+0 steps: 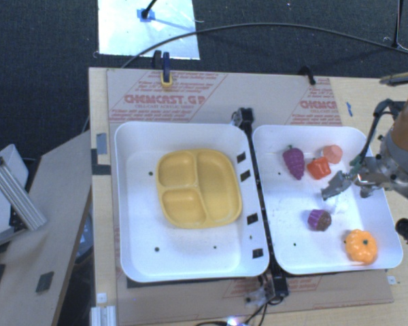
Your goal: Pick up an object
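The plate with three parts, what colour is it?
Yellow; the plate shows in the camera view.

The scene is evenly and brightly lit from overhead. The two white bins (190, 250) are nearly washed out, and only faint, soft shadows are cast beside the yellow tray (197, 187). Strong glare is seen on a shiny sheet (132, 19) above the bins. Fine detail is softened by slight blur.
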`<state>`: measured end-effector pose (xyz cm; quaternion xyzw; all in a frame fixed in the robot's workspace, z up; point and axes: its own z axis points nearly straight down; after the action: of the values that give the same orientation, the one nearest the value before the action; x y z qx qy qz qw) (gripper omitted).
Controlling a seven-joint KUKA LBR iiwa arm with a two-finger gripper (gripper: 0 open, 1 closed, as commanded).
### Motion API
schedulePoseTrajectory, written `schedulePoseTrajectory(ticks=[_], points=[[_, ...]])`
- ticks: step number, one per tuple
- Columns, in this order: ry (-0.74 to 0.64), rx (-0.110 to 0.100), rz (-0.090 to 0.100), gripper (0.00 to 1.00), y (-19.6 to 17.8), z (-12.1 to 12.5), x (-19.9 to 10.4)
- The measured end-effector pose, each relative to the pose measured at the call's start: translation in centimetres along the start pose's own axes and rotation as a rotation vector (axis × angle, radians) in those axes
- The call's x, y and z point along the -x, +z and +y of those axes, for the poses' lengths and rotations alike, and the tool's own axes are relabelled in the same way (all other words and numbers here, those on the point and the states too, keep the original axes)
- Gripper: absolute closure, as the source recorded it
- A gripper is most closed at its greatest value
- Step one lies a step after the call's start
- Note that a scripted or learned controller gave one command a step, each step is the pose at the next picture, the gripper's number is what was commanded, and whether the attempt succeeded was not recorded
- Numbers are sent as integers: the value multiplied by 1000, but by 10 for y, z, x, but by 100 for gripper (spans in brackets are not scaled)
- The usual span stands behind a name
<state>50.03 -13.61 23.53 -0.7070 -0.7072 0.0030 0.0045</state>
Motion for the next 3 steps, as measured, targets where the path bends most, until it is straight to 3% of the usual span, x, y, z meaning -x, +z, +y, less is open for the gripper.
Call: schedulePoseTrajectory(ticks=[1,3], points=[[-3,12,-2,0,-6,2,0],[-1,7,-1,0,98,2,-5]])
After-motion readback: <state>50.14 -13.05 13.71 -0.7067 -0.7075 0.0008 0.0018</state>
